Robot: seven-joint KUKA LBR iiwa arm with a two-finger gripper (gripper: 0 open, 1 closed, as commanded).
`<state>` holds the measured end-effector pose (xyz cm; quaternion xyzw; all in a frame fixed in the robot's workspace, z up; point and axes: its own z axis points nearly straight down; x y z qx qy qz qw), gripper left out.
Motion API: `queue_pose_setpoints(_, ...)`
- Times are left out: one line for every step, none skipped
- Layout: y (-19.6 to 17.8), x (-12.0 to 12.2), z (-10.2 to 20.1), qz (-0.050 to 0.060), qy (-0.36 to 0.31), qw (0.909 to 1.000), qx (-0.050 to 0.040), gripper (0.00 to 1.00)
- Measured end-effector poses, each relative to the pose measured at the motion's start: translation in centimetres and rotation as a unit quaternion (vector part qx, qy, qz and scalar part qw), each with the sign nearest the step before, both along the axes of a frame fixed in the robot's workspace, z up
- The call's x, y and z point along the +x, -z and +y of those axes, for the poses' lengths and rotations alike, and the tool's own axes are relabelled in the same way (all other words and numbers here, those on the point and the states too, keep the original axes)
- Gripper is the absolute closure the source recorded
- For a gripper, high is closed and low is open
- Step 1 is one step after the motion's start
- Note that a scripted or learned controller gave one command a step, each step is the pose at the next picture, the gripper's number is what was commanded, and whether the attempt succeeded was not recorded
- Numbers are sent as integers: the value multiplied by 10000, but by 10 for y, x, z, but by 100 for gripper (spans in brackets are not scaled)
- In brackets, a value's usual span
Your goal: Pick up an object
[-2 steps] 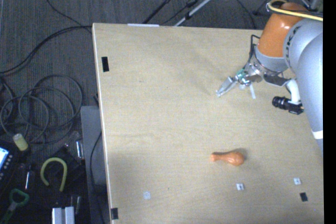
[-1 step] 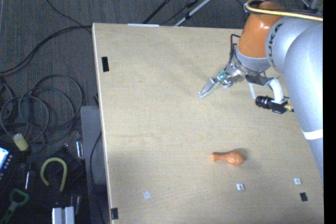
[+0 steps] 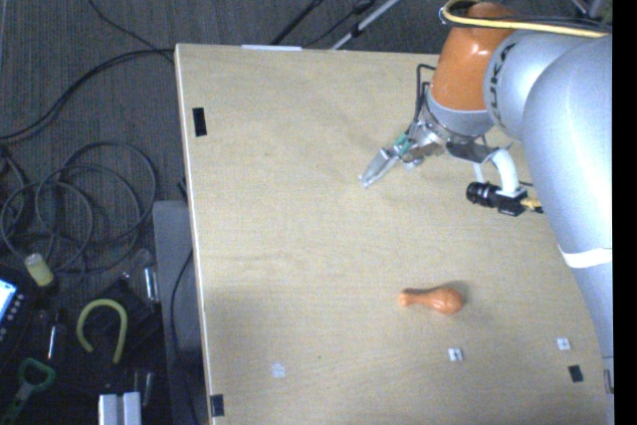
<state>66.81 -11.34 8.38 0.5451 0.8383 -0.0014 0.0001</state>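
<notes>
Orange pear-shaped object (image 3: 434,300), your only candidate for the pick, lies on its side on the tan bench surface (image 3: 299,214), toward the near edge, its narrow neck pointing left. Working down in size, note first the grey arm (image 3: 562,144), which enters from the right with its orange band (image 3: 470,65) above the wrist, angled so the tool reaches leftward over the bench. The gripper (image 3: 383,166) hangs over the middle of the surface, well apart from the object and farther from you; nothing lies between its fingers, and whether they are spread or closed cannot be told. Small square markers (image 3: 456,353) dot the near edge, probably as reference points.
</notes>
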Motion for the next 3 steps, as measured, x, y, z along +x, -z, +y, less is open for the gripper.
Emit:
queue_pose_setpoints(-45, 0, -60, -9, 1275, 9918, -4, 0)
queue_pose_setpoints(0, 0, -70, 1, 538, 9986, -5, 0)
queue_pose_setpoints(0, 0, -14, -5, -833, 9965, 11, 0)
